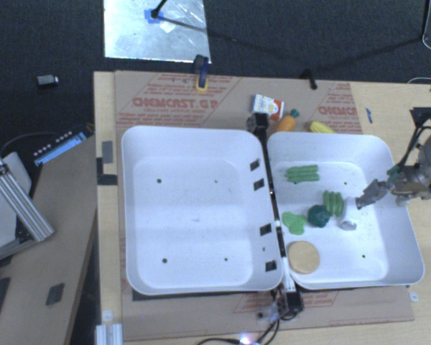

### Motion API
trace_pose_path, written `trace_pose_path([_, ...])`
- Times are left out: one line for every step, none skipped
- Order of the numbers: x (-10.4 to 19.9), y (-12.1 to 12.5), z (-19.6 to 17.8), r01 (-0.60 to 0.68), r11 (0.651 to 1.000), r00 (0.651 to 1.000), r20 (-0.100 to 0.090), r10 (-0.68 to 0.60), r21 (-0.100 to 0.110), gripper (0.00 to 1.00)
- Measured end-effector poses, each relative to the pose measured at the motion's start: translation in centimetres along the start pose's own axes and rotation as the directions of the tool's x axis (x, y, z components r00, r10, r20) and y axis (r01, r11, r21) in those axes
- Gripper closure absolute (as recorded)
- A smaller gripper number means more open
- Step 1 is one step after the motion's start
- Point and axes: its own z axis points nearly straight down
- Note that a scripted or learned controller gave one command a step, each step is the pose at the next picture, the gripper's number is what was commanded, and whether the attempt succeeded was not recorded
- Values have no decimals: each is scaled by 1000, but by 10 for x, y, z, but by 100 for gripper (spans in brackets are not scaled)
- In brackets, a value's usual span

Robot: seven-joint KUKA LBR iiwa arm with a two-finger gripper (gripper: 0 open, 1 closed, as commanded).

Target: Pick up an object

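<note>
Crowding is the main risk: the dark teal object (318,215) lies touching a ribbed green piece (333,203) and a pale green one (294,223) in the right bin (395,261), so a descent there could nudge neighbours or close on two. The hand (364,199) hangs over that bin's right half, reaching in leftward at a slant; whether it is released or clenched I cannot tell.
</note>
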Motion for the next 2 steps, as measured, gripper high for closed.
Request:
trace_pose_path([0,1,-11,3,1000,1000,0,-3,-3,100])
trace_pose_path([46,1,74,5,1000,1000,-4,-5,8,100])
